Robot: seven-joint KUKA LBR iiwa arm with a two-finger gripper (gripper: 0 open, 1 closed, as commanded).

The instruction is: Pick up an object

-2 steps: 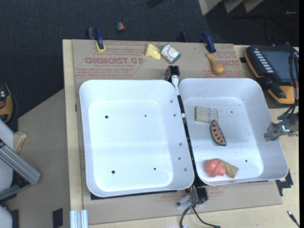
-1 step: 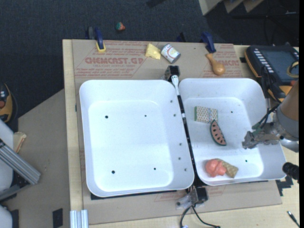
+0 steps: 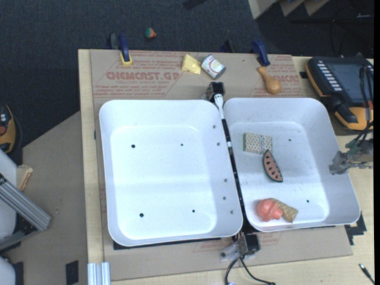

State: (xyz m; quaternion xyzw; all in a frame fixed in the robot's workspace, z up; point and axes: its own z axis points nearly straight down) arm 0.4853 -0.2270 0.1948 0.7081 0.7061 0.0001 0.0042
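While the claw (image 3: 339,162) sits at the right rim of the right bin (image 3: 309,114), whether it is clenched or released cannot be told; nothing is seen between its tips, so the pick-up reads as not yet done, with approach, grasp and lift all left. Candidates, all to the left of the claw inside that bin: a watermelon slice (image 3: 272,165), nearest and lying flat; a patterned square piece (image 3: 257,142) just beyond it, farther left and toward the back; a pink lump (image 3: 268,209) touching a tan crumpled piece (image 3: 287,211), left and toward the front. Far left of the claw: the left bin (image 3: 119,117). Surface: a table (image 3: 148,73) topped with printed brown board, carrying behind the bins a yellow wedge (image 3: 190,65), a small carton (image 3: 212,67) and a wooden pear-shaped item (image 3: 270,82), with blue clamps (image 3: 124,48) on its back edge. Room: dark carpet floor (image 3: 59,16); a handheld controller (image 3: 341,85) behind the claw.
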